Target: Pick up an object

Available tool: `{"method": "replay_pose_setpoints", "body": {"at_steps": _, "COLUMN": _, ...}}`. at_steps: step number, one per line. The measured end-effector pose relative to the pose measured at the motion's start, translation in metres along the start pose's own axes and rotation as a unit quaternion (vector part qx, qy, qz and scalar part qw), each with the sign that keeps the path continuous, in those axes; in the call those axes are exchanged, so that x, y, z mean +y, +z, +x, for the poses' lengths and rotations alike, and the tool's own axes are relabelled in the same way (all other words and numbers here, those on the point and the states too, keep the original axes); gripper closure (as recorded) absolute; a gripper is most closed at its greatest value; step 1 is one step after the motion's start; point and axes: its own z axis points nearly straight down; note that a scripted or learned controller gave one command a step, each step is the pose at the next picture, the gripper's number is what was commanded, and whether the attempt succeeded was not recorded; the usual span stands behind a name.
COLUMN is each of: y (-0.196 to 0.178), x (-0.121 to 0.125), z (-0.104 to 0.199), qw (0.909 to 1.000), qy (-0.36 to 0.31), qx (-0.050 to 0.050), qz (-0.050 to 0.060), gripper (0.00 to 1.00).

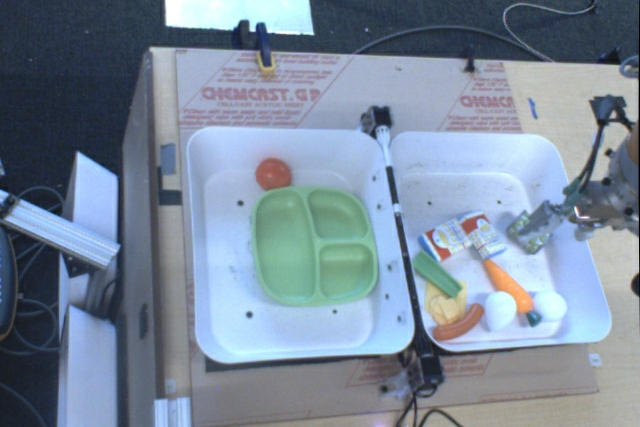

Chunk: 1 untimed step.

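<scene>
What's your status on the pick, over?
Gripper low over right bin, nothing seen between fingers. Carrot, eggs, carton lie nearby, unlifted. Path clear.

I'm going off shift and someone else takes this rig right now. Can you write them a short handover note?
Gripper: low over the right bin, near its right side; nothing seen between its fingers.
Right bin: small carton, carrot, green block, sausage, two eggs toward the near edge.
Left bin: green tray, orange ball.
Done: nothing picked yet.
Left: grasp and lift one object.
</scene>
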Motion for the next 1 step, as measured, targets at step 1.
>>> {"method": "replay_pose_setpoints", "body": {"at_steps": 1, "y": 0.1347, "x": -0.0046, "z": 0.0156, "qw": 1.0, "qy": 0.001, "qx": 0.001, "qz": 0.002, "gripper": 0.0}}
